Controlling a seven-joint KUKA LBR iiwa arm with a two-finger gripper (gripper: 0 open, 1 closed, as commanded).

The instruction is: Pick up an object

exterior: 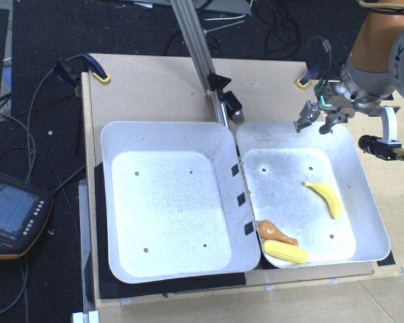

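The grey two-finger gripper [314,122], fingers spread and holding nothing, hangs at upper right; the curved yellow plastic banana [325,196] lies below it, long axis slanting toward lower right

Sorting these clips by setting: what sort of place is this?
Likely a robotics lab test bench: a KUKA arm's gripper above two white bins, toy food like a banana, and a control pendant on the floor.

Robotics lab, teach pendant [13,214] on dark floor, loose cables [34,140], clamped bench [155,86]
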